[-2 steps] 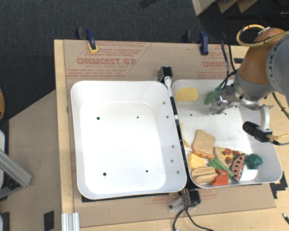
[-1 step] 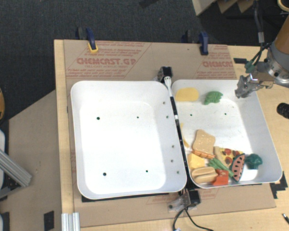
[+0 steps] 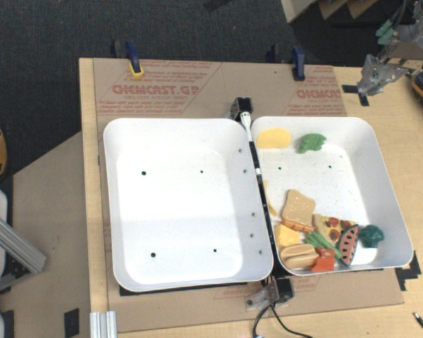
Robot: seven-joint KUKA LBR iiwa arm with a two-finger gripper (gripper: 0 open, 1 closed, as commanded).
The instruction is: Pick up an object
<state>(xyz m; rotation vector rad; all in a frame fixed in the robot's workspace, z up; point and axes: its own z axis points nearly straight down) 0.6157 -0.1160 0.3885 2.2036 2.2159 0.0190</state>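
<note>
The right bin (image 3: 370,162) holds toy food. A yellow piece (image 3: 273,138) and a light green leafy piece (image 3: 311,143) lie near its far edge. A heap sits in the near corner: a toast slice (image 3: 298,208), a yellow wedge (image 3: 288,236), a bun (image 3: 298,255), a red piece (image 3: 324,262), a watermelon slice (image 3: 347,243), a pizza slice (image 3: 331,224) and a dark green piece (image 3: 371,235). My gripper (image 3: 375,74) hangs at the top right, beyond the right bin's far corner and away from every object. Nothing is visible in it.
The left bin (image 3: 176,196) shows a bare white floor with small dark dots. Both bins rest on a brown board (image 3: 197,83) held by two blue clamps at the back. A black divider clip (image 3: 242,108) sits between the bins.
</note>
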